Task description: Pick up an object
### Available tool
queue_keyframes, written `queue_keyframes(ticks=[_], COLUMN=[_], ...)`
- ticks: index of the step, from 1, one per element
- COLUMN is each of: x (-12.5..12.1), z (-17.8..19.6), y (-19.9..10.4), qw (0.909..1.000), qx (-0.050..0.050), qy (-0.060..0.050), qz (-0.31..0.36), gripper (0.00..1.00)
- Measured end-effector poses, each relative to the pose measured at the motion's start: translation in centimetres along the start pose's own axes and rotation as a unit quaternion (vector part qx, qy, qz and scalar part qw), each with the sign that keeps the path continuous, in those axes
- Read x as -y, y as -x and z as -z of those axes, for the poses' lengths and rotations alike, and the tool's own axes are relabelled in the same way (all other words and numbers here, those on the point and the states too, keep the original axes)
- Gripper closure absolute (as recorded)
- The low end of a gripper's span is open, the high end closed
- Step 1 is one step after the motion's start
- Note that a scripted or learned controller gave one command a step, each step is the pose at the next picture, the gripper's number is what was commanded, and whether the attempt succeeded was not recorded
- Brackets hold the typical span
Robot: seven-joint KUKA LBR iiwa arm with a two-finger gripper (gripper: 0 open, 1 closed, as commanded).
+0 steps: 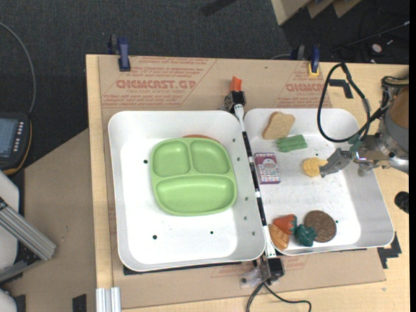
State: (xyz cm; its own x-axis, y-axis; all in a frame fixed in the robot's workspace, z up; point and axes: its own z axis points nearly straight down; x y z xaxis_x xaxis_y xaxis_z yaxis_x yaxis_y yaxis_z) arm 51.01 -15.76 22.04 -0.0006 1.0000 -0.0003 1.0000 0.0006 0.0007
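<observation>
Brown disc (320, 225) lies flat; tool (330, 165) touches yellow piece (313, 168).

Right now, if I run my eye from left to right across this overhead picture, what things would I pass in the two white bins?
Green divided plate → pink card → green block → yellow piece → the pincer close beside it.
</observation>
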Motion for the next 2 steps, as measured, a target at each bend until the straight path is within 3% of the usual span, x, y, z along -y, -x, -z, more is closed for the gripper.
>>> queue_keyframes(ticks=[1,2], x=[-3.3,-12.2], z=[-13.6,-13.5], y=[2.2,5.2], qw=[1.0,1.0], qx=[-0.001,0.002], qy=[-0.004,0.004], qz=[0.0,0.002], gripper=[0.0,0.0])
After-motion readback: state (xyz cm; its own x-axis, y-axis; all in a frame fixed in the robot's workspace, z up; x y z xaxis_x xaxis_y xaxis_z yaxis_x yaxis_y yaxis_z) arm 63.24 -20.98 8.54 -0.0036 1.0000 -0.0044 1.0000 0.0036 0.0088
